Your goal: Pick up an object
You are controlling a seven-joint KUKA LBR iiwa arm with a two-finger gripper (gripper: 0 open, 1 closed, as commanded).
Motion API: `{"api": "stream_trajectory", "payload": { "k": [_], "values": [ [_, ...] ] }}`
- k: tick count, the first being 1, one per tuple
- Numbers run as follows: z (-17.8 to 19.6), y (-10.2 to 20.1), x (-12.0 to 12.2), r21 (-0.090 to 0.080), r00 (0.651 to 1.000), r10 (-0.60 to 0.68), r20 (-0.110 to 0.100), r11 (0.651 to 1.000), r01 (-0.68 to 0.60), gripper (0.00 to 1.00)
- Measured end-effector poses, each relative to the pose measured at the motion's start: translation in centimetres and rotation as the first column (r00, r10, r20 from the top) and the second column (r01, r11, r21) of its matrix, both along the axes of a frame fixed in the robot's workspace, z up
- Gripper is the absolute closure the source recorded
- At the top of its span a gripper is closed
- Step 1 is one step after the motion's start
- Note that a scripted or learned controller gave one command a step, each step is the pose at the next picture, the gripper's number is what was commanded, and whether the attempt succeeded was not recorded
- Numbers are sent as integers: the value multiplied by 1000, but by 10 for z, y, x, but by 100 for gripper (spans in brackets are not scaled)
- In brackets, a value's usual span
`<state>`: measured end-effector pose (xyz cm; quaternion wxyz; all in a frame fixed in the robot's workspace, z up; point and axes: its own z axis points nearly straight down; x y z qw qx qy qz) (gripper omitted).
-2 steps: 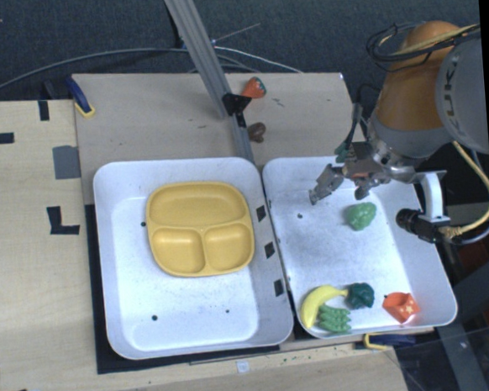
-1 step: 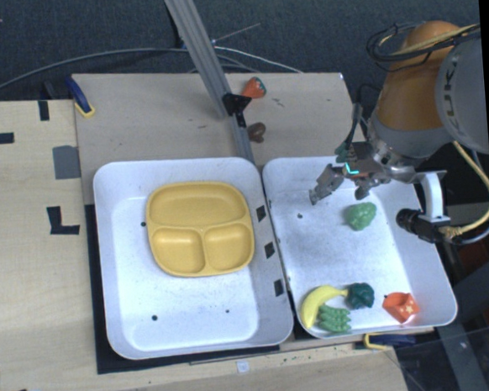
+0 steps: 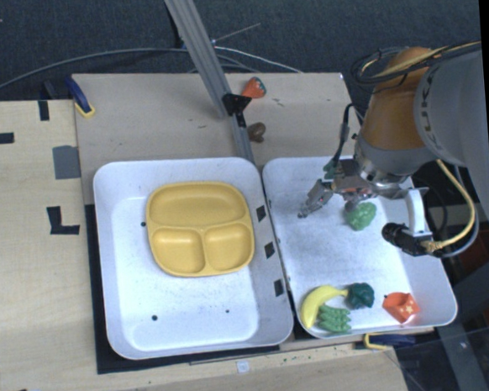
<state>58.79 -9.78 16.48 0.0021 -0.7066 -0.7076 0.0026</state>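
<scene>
Currently the gripper point(image 3: 319, 200) hangs over the right bin point(image 3: 316, 252), fingers spread, nothing between them. Just beside it lies a green lump point(image 3: 361, 216) (identity unclear). Along the bin's near edge sit a banana point(image 3: 317, 299), green toys point(image 3: 335, 317) and an orange piece point(image 3: 400, 305). Left bin point(image 3: 128, 318) holds a yellow tray point(image 3: 201, 228)

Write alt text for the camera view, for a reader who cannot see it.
A grey and orange robot arm's gripper hovers over the right bin, near a light green object; a banana and other small toys lie along that bin's near edge. The left bin holds a yellow divided plate.
</scene>
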Motion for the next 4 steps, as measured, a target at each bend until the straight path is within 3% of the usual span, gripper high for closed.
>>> {"api": "stream_trajectory", "payload": {
  "k": [1,2,3,4],
  "values": [
    [-65,1,-2,1,1000,0,-2,1000,0,0],
    [-76,1,-2,-1,1000,1,5,1000,-1,0],
    [-66,2,-2,0,1000,1,5,1000,-1,100],
    [-22,4,-7,1,1000,0,9,1000,0,100]
  ]
}}
